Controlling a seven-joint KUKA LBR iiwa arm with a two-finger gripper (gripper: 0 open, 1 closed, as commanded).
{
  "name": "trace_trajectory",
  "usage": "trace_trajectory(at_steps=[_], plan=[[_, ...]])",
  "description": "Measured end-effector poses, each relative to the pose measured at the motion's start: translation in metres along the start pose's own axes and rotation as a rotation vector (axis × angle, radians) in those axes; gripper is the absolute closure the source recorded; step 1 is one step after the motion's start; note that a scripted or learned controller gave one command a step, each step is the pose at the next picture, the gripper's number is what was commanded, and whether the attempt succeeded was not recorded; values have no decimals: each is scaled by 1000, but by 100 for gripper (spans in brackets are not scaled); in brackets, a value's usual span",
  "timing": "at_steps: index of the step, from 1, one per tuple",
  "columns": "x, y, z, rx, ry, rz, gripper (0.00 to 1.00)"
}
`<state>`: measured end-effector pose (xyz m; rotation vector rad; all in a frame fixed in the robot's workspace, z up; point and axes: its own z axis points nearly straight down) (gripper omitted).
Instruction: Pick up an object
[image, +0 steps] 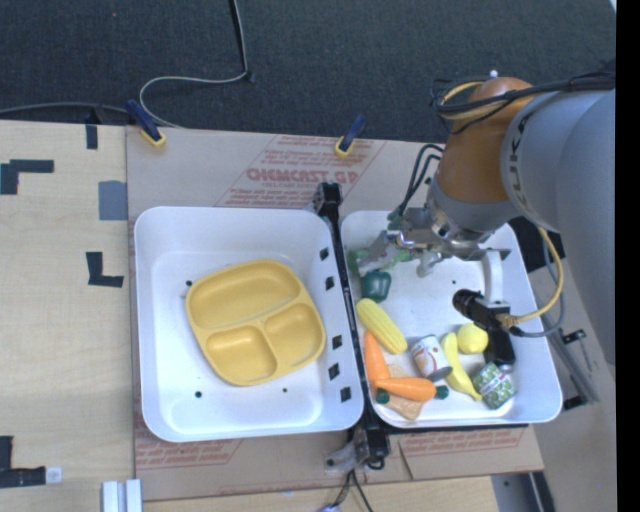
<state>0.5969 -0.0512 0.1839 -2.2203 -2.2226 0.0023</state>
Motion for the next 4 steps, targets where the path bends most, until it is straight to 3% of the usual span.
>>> trace_trajectory(at_steps=[2, 3, 4], plan=[[16, 9, 0, 1, 2, -1, 0], [15, -40, 0, 1, 1, 0, 0], [-2, 5, 0, 0, 1, -1, 0]])
